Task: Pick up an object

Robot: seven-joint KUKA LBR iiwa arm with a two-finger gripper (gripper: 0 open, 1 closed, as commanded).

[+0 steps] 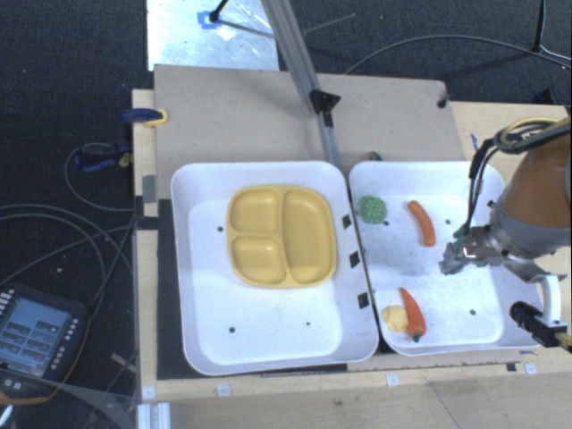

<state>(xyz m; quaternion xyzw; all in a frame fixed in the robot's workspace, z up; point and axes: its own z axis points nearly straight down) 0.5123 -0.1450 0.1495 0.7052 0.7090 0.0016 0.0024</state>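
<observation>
In the right bin [447, 333] lie a green broccoli piece [373, 208] at the upper left, an orange sausage-like piece [423, 222] beside it, and at the front an orange carrot [412, 313] touching a small yellow piece [393, 315]. My gripper [458, 259] hangs over the right half of this bin, to the right of and below the sausage piece, apart from every object. Nothing shows between its fingers.
The left bin [206, 329] holds a yellow divided plate [281, 236]. A grey pole [295, 52] slants from the top down to the bins' far edge. Cables and a teach pendant [31, 329] lie on the floor at left.
</observation>
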